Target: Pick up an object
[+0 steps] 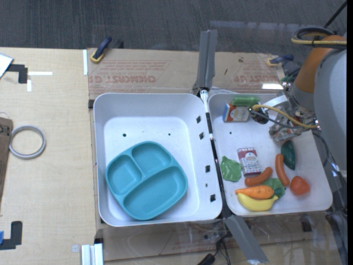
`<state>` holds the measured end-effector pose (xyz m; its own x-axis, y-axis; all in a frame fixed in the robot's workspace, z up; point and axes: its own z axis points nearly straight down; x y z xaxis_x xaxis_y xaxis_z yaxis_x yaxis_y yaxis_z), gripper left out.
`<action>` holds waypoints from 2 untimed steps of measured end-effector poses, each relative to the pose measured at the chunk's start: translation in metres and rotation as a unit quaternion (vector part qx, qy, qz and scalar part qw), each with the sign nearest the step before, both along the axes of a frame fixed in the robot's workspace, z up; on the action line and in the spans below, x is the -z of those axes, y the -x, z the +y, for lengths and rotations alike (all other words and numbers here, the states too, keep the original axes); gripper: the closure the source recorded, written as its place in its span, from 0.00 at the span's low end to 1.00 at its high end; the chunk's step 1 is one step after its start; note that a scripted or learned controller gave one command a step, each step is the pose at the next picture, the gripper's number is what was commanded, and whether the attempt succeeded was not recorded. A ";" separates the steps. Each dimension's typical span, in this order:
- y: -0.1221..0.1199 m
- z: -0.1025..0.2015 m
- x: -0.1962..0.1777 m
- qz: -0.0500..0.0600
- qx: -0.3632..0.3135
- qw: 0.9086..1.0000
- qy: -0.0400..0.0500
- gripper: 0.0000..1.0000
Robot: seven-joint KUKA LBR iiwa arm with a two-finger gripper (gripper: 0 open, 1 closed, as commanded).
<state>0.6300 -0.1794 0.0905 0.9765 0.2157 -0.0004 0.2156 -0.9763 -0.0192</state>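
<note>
Reaching in from the right, cut off at the frame edge: grey arm (335,93), rounded and smooth, orange band (310,65) above the wrist. Ends in a gripper (284,127) low over the back right part of the right bin (218,148), a tangle of metal parts and a looping yellow cable (276,115); open or closed, cannot tell, too cluttered and small to read. Sits just above a dark green toy (288,153), contact not clear. Holds plastic play food scattered across the same bin: a green piece (245,100) and a red-white-blue box (237,114) at the back, a small red and white carton (249,160) in the middle, a crinkled green leaf (231,169) by the left wall, two sausage shapes (258,176) (282,169), a round red tomato (299,185), an orange carrot (255,192) lying against a yellow banana (257,203) at the front. Partly hides another green lump (277,187) behind the carrot, kind unclear. Shows in the left bin (99,148) a teal divided plate (146,179), glossy, three compartments, set askew. Rests on printed brown cardboard (143,73) over a pale wood bench (49,203), with a grey tape roll (26,141) to the left and a blue clamp (101,48) at the back; dark carpet (138,10) beyond.
</note>
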 end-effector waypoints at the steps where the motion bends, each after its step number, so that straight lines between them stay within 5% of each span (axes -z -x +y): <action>1: -0.011 -0.007 0.000 0.000 -0.005 1.000 -0.008 1.00; 2: -0.023 -0.010 0.001 0.004 -0.008 1.000 -0.014 1.00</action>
<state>0.6526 -0.1893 0.0899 0.9727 0.2319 -0.0019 0.2315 -0.9716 -0.0485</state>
